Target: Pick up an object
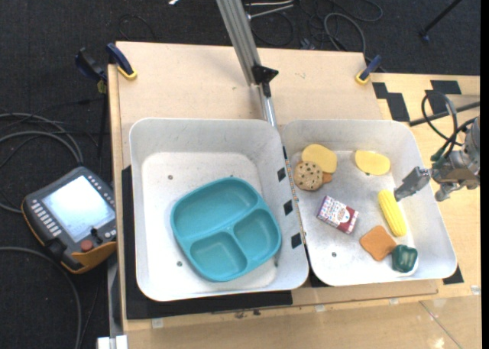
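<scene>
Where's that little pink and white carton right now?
The carton lies near the middle of the right-hand bin in the camera view, just below the cookie, with the corn cob to its right and the orange slice lower right.

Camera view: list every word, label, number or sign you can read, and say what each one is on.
No text here can be read.
Small carton in the right bin: red and white print on its face, too small and blurred to read.
Handheld controller on the floor, left of the bench: its screen is lit but washed out, nothing legible.
Black marks on the divider between the bins: plain squares, not characters.
</scene>
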